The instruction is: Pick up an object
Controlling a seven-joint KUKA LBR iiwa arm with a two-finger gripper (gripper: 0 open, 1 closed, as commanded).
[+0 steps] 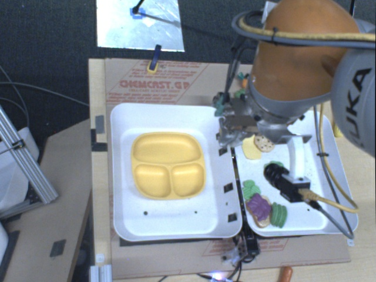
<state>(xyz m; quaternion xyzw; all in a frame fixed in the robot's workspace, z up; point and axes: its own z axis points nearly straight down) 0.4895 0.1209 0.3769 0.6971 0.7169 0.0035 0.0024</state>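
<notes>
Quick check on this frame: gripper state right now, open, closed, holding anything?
Gripper: cannot be told; it sits over the right bin's upper-left corner.

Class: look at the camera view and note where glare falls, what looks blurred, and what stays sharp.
Camera view: strong glare on the shiny sheet at the top; the orange band of the arm, nearest the lens, looks soft and blurred; the yellow divided tray in the left bin is evenly lit and fairly sharp.
</notes>
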